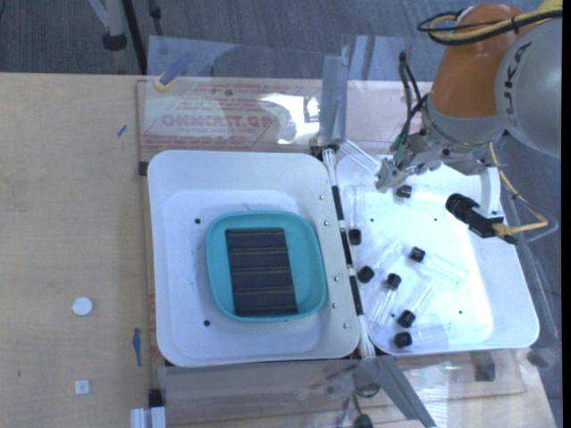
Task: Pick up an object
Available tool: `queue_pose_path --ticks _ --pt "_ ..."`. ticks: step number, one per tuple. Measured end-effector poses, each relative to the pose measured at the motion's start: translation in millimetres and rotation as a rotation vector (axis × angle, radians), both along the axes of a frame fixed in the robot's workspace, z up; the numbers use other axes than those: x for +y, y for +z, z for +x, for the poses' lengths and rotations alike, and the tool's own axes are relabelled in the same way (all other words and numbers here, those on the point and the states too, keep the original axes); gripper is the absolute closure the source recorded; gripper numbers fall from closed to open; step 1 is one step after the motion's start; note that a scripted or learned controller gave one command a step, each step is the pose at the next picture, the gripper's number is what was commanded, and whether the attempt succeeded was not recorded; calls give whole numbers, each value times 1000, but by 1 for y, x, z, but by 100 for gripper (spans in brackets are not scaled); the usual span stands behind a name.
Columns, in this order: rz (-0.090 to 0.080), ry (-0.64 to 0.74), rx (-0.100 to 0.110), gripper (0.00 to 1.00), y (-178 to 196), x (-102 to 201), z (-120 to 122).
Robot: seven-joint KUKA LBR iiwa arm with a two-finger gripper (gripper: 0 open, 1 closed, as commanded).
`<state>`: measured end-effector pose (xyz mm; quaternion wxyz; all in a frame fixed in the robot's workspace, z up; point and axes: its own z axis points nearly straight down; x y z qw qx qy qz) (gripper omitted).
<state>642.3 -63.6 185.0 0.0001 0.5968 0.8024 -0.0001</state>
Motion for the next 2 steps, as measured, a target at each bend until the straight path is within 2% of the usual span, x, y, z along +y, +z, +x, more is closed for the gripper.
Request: queue_pose_path --ticks 1,2 --pt "-2 90 -4 100 -73 -65 25" --pt "-1 295 -4 100 -97 -115 3"
